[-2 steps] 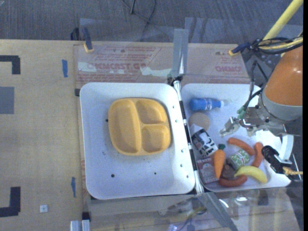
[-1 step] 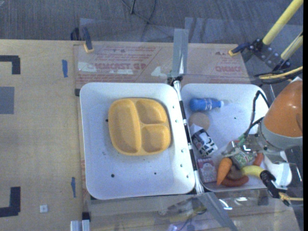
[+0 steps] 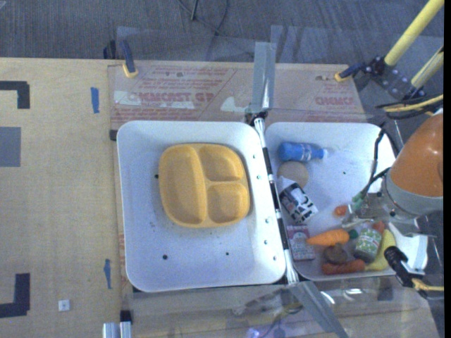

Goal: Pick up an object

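Camera view: two white bins side by side on the surface. Left bin [image 3: 141, 259] has just a yellow divided plate [image 3: 204, 184], set apart w/ free space around it. Right bin [image 3: 338, 136] has the pickable clutter: blue bottle [image 3: 301, 151] far side, carrot [image 3: 328, 239] near side, other small items bunched at near-right corner. Gripper [image 3: 361, 213] hovers low over that pile, prob. lining up a grab. Can't tell how far apart it's set or if it's touching anything.

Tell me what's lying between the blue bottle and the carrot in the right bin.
In the camera view, between the blue bottle and the carrot lie a tan rounded object and a black-and-white item.
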Robot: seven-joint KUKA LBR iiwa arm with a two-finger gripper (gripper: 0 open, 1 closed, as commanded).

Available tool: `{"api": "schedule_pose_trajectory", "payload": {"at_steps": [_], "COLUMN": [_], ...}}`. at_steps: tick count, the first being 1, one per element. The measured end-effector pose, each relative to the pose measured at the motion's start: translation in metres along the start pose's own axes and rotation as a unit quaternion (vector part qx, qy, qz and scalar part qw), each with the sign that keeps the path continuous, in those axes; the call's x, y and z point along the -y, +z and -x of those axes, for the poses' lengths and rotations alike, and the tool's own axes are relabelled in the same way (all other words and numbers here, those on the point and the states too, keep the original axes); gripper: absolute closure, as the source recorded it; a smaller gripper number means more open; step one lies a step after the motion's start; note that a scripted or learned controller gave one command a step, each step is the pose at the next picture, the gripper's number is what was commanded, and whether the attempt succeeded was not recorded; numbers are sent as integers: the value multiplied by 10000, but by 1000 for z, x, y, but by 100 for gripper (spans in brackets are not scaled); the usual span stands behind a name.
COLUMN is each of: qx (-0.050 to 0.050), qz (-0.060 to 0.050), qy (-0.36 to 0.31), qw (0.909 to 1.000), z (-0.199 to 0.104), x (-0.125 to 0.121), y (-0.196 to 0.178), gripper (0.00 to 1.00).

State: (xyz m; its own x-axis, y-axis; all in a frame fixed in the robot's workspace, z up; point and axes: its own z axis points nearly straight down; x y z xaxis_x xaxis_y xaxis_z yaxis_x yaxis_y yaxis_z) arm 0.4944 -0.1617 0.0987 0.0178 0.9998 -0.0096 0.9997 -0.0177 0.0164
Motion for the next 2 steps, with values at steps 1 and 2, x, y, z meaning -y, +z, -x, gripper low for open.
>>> {"api": "schedule_pose_trajectory", "payload": {"at_steps": [1, 2], "qx": [0, -69], "qz": [-1, -31], "qy": [-1, 251], "qw": [10000, 9997], "z": [0, 22], "x": [0, 10], "y": [0, 10], "gripper": [0, 0]}}
